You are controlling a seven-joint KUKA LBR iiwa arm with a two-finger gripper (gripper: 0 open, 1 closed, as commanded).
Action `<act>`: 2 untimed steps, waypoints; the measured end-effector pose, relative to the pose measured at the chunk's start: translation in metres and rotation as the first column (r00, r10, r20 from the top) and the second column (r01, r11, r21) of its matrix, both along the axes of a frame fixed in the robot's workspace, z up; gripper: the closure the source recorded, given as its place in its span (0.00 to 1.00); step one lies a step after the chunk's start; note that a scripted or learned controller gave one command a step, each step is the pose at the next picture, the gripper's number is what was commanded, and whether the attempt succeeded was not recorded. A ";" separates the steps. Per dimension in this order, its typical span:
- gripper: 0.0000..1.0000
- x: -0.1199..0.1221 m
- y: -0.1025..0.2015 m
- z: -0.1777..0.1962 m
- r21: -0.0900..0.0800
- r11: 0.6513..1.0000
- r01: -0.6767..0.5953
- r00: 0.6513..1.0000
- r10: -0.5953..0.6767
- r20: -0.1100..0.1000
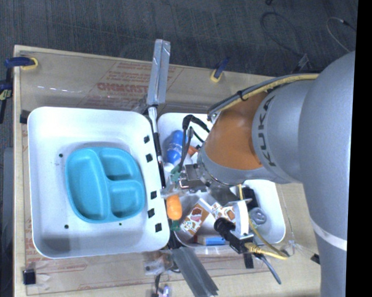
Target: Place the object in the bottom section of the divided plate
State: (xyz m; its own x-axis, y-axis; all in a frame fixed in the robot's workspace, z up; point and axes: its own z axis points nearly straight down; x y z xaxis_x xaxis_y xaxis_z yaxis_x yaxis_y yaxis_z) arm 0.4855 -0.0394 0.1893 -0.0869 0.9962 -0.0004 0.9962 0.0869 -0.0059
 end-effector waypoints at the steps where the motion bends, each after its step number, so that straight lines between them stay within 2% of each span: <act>1: 1.00 0.060 0.144 -0.023 -0.001 1.000 0.004 1.000 -0.004 -0.005; 2: 0.00 0.060 0.144 -0.023 -0.001 1.000 0.004 1.000 -0.004 -0.005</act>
